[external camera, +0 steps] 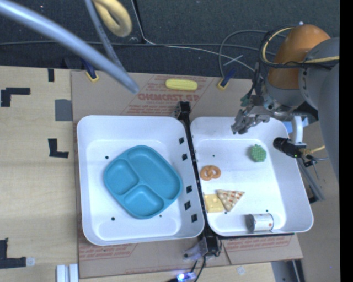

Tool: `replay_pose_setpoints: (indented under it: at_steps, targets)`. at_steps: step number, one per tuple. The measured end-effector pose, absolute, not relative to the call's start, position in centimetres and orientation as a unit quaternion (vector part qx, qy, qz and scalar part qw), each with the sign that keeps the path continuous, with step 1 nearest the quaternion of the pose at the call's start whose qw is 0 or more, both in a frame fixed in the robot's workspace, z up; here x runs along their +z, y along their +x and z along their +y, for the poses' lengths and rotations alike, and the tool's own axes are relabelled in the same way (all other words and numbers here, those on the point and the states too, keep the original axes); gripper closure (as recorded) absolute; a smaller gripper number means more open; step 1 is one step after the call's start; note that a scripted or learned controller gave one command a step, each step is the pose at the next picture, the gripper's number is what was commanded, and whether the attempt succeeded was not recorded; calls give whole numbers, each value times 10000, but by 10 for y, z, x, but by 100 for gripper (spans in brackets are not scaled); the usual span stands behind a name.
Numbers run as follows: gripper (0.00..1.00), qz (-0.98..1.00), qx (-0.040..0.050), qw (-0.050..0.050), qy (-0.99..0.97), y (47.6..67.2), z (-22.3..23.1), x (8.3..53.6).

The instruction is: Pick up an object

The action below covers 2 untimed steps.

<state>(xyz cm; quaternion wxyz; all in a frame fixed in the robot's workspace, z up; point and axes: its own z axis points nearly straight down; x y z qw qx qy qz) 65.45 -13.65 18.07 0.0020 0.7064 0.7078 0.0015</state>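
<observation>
Tool [240, 128] hovers, perhaps empty.

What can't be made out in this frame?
- Gripper: in the camera view, too small and dark to tell its finger state.
- Small can: label too small to read.
- Yellow thing at the top edge: blurred, identity unclear.
- Arm's base: cut off at the right edge.

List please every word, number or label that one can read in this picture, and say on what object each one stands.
Red printed lettering on the cardboard sheet behind the bins: too blurred to read with certainty.
Small can lying in the right bin: its label cannot be read.
Blue divided plate in the left bin: no text seen.
</observation>
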Motion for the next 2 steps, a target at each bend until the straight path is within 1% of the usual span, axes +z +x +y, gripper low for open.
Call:
replay_pose_setpoints:
  at_steps: [1, 2]
  targets:
    - [100, 7076, 6, 8, 7066, 655, -136, 212]
    - [100, 7085, -6, -7, 7057, 656, -86, 203]
